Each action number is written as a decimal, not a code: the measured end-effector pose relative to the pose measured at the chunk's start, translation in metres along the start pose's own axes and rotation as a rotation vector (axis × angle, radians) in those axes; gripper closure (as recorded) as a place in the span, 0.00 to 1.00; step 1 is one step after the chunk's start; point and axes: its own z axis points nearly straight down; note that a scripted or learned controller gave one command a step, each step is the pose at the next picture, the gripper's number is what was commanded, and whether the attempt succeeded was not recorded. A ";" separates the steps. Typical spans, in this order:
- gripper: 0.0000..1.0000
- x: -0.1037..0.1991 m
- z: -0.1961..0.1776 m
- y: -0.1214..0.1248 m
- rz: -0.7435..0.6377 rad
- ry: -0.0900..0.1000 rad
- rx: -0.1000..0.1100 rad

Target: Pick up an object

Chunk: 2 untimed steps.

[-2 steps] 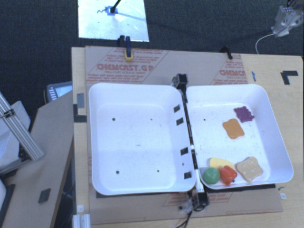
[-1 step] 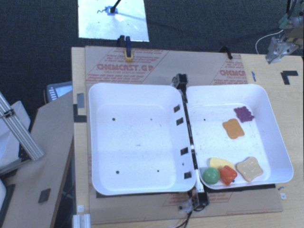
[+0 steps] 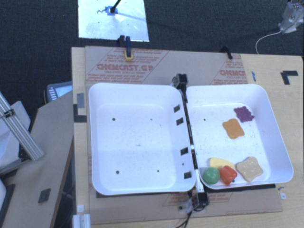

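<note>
Gripper (image 3: 291, 17) parked at the frame's one o'clock, well apart from both bins; whether it is apart or together I cannot tell, and nothing is in it.

Two shallow, smooth white plastic bins sit side by side on the bench: the left bin (image 3: 95, 127) at nine o'clock, the right bin (image 3: 266, 122) at three o'clock holding every candidate, its raised walls probably there to keep pieces from sliding out. Within that bin, a tan toast slice (image 3: 249, 168) with a rounded top lies at five o'clock, a flat orange piece (image 3: 233, 128) near centre and a yellow wedge (image 3: 221, 163) at six. At two o'clock is a knobbly purple cluster (image 3: 243, 113). Crowded at seven o'clock are a red pepper (image 3: 228, 175) and a glossy green ball (image 3: 211, 175), just beside each other. The orange piece, lying alone, looks the easiest pick.
</note>
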 end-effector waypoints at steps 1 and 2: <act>1.00 -0.022 0.089 -0.002 0.005 0.002 0.014; 1.00 0.022 -0.034 -0.004 -0.001 0.001 0.003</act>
